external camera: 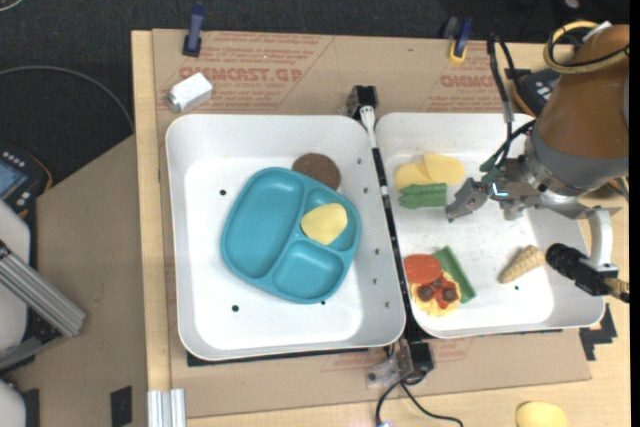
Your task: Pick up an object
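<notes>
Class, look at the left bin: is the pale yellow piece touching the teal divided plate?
Touching. The camera view shows the pale yellow piece lying in the upper right compartment of the teal divided plate, resting on its surface.

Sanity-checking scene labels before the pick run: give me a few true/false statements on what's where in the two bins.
1. The blue divided plate lies in the left bin. True.
2. A yellow piece rests on the blue plate. True.
3. The brown disc lies in the right bin. False: it is in the left bin, beside the plate's upper edge.
4. The gripper hovers over the left bin. False: it is over the right bin, near the green piece.
5. The pizza slice lies in the right bin. True.
</notes>
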`<action>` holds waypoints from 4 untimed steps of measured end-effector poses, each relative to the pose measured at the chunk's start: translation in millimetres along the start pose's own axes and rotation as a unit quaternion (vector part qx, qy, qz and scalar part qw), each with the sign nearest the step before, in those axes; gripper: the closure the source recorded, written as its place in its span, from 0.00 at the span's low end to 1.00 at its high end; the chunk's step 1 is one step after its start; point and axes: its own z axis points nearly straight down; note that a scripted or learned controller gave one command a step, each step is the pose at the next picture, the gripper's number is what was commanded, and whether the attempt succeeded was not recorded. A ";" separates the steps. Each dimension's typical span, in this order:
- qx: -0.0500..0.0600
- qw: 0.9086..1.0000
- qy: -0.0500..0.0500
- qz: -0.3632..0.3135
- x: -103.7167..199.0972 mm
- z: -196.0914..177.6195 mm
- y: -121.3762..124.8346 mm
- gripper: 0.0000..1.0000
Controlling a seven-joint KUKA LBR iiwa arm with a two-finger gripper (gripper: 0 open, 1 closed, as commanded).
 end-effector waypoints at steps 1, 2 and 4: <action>-0.006 1.000 0.000 -0.002 29.1 -109.4 -45.5 0.00; -0.011 1.000 -0.002 -0.001 34.9 -284.8 -44.8 0.00; 0.004 1.000 -0.002 0.007 -92.3 -195.4 -48.7 1.00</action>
